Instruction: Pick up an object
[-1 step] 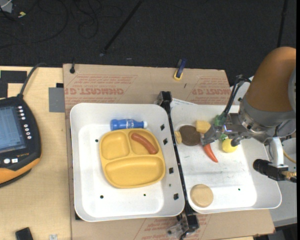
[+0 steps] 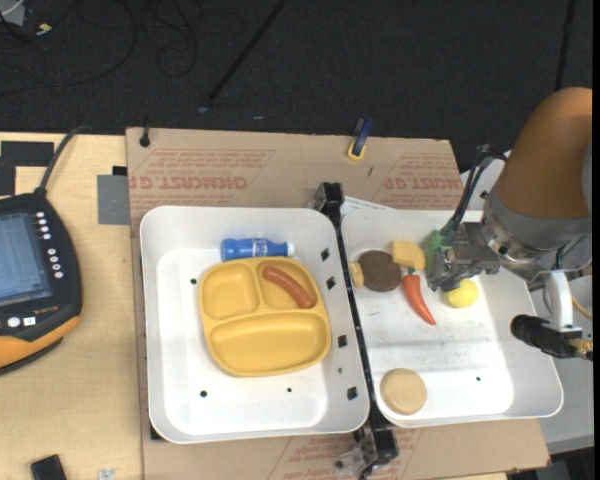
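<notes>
Pincer [image 2: 448, 268]: low in the right bin [image 2: 500, 393], over the gap between the red chili pepper [image 2: 418, 298] and the yellow lemon [image 2: 462, 294]; whether it is released or clenched cannot be told, and nothing is seen held. Step judged: descent onto a pick, lift not yet made; next move calls for centring on one item. Chili pepper: long axis slanted, tip toward lower right, stem end up-left near the brown patty [image 2: 379, 271].

Hand [image 2: 444, 268] fingers unclear; green object [image 2: 436, 239] partly hidden.
</notes>
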`<action>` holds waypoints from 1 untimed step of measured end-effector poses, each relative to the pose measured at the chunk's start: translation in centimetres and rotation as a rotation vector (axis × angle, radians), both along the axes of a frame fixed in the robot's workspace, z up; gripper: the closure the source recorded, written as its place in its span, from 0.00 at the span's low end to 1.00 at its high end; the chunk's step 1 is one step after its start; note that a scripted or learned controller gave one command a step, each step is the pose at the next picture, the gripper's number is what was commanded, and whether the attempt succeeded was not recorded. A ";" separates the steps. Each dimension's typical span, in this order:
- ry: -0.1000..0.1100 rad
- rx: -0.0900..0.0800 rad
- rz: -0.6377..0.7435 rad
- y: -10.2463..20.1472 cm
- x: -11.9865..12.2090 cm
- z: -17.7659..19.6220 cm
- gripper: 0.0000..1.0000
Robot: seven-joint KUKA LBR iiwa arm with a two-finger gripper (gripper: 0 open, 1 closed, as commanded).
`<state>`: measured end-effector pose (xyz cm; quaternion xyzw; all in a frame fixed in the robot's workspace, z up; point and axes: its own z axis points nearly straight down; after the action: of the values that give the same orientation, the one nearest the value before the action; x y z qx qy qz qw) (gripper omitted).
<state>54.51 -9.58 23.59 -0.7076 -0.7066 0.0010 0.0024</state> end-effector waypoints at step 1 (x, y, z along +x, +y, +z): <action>-0.008 0.000 0.008 8.8 -2.9 9.0 1.00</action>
<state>51.62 -0.77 32.56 -0.7046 -0.7096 -0.0020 -0.0002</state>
